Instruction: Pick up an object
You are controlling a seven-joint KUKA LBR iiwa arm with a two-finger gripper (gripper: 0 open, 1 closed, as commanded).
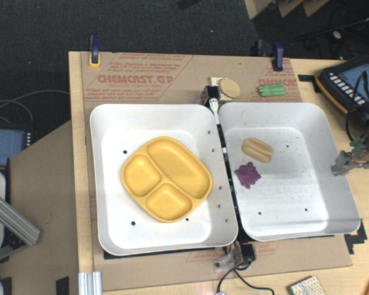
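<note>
A yellow tray (166, 178) lies in the left bin (104, 165). A tan roll (257, 150) and purple grapes (248, 174) lie near each other in the right bin (320, 183). The tool's state cannot be told.

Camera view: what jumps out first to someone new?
The yellow divided plate fills the middle of the left bin. In the right bin, a tan bread roll lies just above a purple grape bunch, both near the bin's left side. A green toy sits on the board behind.
</note>
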